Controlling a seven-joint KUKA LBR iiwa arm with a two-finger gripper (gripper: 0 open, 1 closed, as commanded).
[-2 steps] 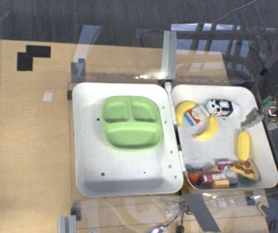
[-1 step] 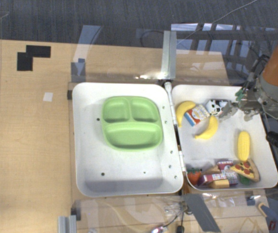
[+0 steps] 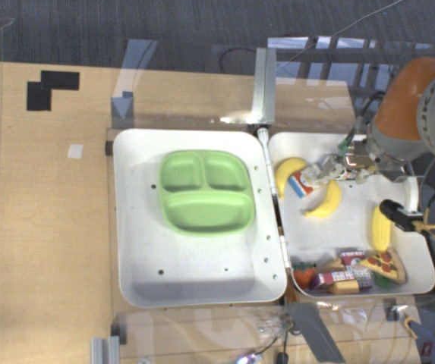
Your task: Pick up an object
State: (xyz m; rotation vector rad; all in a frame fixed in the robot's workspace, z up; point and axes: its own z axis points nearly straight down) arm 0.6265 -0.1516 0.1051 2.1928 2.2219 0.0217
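Apparently fingers (image 3: 331,169) just above banana (image 3: 319,201).

Left bin (image 3: 133,203): holds the divided plate (image 3: 206,190).
Right bin (image 3: 354,226): banana (image 3: 319,197) behind, toy food pile (image 3: 350,271) in front.

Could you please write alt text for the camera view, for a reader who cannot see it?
A grey arm with an orange band reaches from the right, its gripper low over a banana in the right white bin, which also holds corn, a pizza slice and other toy food. The left white bin holds a green divided plate.
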